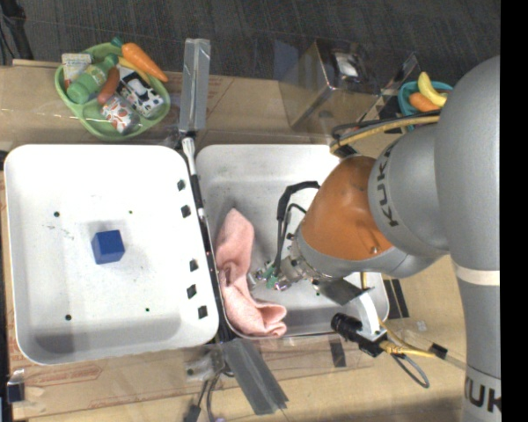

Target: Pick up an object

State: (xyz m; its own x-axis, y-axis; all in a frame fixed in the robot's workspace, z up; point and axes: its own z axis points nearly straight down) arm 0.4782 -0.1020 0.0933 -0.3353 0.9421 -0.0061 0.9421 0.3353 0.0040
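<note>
Arm's down in the right bin (246, 161), gripper (275, 277) right beside the pink cloth (239, 275); can't tell how the jaws stand. Blue cube (108, 245) sits in the left bin (35, 200).

A wooden table (246, 95) carries two shallow white bins side by side, the left bin (35, 165) and right bin (246, 161), with a green bowl (75, 108) of toy food near its far left corner.
</note>
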